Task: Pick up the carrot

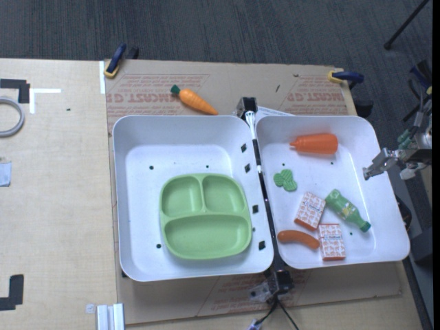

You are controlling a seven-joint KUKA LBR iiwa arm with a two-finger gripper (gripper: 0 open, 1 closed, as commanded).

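The carrot (194, 100) lies on the brown cardboard (227, 88) near the top of the frame, just above the left bin (130, 205), with its green end to the left. The gripper (385, 162) sits at the right edge of the frame, beside the right bin (375, 143), well apart from the carrot. Its fingers are small and blurry, so I cannot tell if they are apart or together. A green plate (205, 216) rests in the left bin. An orange toy (314, 143), maybe a second carrot, lies in the right bin
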